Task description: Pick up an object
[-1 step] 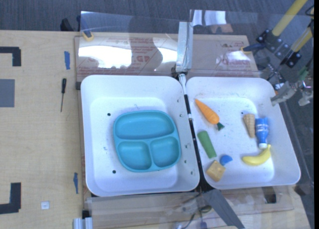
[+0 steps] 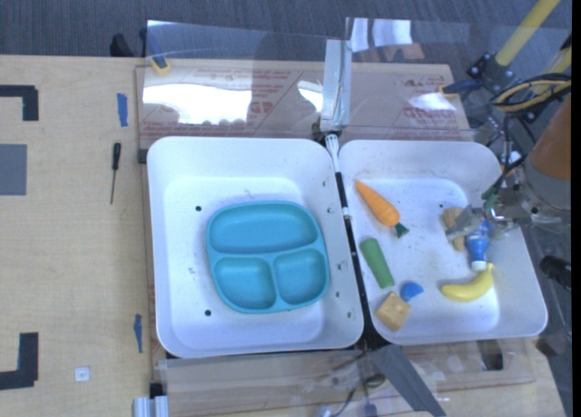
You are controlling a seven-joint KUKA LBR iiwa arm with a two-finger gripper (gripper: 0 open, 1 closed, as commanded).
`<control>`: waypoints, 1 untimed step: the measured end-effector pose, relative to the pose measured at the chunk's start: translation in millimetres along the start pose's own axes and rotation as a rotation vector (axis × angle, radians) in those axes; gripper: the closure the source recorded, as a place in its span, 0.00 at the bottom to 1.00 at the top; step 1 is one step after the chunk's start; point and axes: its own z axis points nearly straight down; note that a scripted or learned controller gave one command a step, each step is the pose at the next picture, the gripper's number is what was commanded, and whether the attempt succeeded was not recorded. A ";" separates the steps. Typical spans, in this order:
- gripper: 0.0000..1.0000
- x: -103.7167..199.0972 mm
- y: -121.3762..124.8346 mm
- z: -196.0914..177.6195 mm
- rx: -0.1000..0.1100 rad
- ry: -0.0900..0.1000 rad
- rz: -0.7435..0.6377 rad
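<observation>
The right bin [image 2: 427,324] holds an orange carrot [image 2: 378,203], a green cylinder [image 2: 376,262], a tan block [image 2: 393,312], a small blue piece [image 2: 411,291], a yellow banana [image 2: 468,285], a tan lump [image 2: 451,219] and a small blue and orange item [image 2: 477,245]. My gripper [image 2: 493,213] hangs low over the bin's right side, just above the blue and orange item and beside the tan lump. Whether it touches either one is hidden by its own body.
The left bin [image 2: 172,170] carries a blue divided tray [image 2: 267,255]. Clear plastic walls [image 2: 336,88] rise behind both bins. Cables and a yellow pole [image 2: 536,11] crowd the far right. A screwdriver [image 2: 114,170] lies on the wooden bench at left.
</observation>
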 end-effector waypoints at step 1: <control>0.00 6.2 6.3 23.5 -0.016 -0.001 -0.052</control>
